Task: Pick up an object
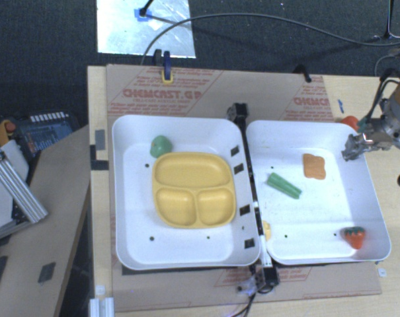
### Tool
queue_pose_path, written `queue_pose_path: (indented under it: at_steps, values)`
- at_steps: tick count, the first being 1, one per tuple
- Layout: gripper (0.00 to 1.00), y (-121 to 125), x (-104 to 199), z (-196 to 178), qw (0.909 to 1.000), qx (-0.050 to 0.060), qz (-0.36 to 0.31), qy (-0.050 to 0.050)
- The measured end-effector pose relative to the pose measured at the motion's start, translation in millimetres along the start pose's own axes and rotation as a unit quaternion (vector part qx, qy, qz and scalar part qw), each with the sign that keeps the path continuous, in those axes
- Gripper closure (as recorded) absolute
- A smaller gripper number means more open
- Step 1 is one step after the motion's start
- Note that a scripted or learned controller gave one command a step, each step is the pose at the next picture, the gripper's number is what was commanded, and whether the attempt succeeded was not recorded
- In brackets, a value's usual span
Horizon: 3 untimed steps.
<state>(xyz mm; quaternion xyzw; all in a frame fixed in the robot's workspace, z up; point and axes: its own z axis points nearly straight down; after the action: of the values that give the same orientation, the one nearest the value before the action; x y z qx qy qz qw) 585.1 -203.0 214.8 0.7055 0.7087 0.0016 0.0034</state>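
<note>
From my remote seat I see the grey metal end effector (356, 148) poised over the right rim of the right shallow white plastic bin (368, 197); whether it is parted or closed I cannot tell, and nothing shows between its tips. Just left of it lies a flat orange bread-shaped toy (314, 166), and further left and nearer the camera a green bar-shaped toy (283, 185). Nearer the camera, in that bin's front corner, sits a small red and green strawberry-like toy (354, 236). Well to the left, the left shallow white plastic bin (130, 243) holds a yellow three-compartment plastic tray (193, 189) with a small round green toy (160, 145) touching its far-left corner. Both bins rest on a printed cardboard sheet (186, 91) covering the pale wooden table (97, 91). Beyond is dark carpet (41, 38) with a shiny foil sheet (147, 18) and trailing grey cables (272, 22).
</note>
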Motion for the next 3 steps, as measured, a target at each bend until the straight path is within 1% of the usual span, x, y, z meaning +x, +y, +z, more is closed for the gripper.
queue_pose_path:
  at_steps: [1,3]
  values:
    - [1.00,1,53,-12,1.0000,0.002,-0.003,0.002]
    - [1.00,21,162,-28,1.0000,0.002,-0.003,0.002]
